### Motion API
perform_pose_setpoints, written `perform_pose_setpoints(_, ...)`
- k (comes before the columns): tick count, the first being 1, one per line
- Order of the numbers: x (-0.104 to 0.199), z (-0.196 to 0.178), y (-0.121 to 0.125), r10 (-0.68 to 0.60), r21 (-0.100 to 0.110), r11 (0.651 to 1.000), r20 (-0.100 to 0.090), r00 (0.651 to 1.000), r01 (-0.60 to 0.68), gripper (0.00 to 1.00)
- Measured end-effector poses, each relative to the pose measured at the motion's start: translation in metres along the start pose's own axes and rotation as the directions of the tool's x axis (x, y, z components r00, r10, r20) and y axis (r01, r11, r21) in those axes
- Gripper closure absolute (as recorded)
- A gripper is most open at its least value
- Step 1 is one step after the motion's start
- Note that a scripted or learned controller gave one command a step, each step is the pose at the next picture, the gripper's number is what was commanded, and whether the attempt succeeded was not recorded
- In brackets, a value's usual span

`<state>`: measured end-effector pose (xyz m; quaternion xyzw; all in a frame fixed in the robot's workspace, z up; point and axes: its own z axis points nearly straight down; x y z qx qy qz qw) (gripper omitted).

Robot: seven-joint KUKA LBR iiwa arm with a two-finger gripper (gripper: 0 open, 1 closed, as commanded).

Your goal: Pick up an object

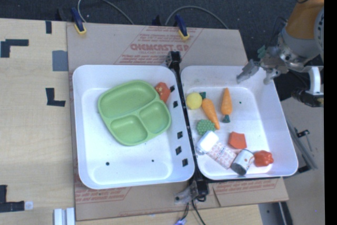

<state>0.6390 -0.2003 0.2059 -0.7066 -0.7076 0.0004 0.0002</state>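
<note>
Gripper (pixel 256 72): you see it above the right bin's (pixel 274 103) far right rim; fingers spread, grasping nothing.
Carrots (pixel 210 111): two, beside one yellow ball (pixel 194 100).
Left bin (pixel 87 129): one green tray (pixel 134 111), one red piece (pixel 163 91), possibly a tomato.
Open room: left bin's near half.

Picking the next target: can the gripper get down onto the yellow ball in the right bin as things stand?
Probably yes. The gripper hangs over the right bin's far edge, and nothing lies over the yellow ball. But the ball sits close to the bin's left wall, with a carrot beside it, so finger room looks tight.
</note>
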Motion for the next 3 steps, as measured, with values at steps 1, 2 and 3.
perform_pose_setpoints(1,0.042,0.118,-0.002,-0.001,-0.001,1.0,0.0,1.0,0.001,0.0)
perform_pose_setpoints(2,0.041,0.108,-0.001,-0.002,-0.003,1.0,0.002,1.0,0.002,1.0)
perform_pose_setpoints(3,0.123,0.021,0.023,-0.002,-0.002,1.0,-0.001,1.0,0.002,1.0)
